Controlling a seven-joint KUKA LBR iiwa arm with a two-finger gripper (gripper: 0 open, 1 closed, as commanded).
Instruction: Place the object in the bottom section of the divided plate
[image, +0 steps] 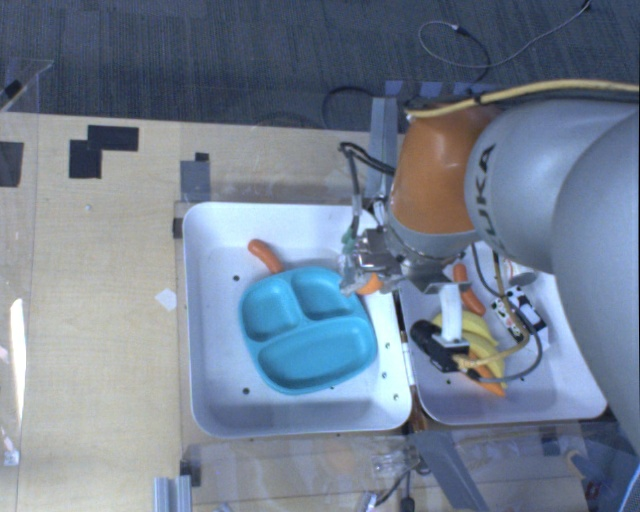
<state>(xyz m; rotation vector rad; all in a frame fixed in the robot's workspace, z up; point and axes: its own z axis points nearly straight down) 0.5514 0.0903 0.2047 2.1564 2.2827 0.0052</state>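
gripper (362, 272) sits at the blue divided plastic plate's (305, 330) upper right rim, pinching a small orange piece (371, 284); you need the wide bottom section (318, 360), down-left of it.

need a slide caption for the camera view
KUKA arm's claw at the blue divided plate's upper right rim in the left bin, an orange piece at its tip.
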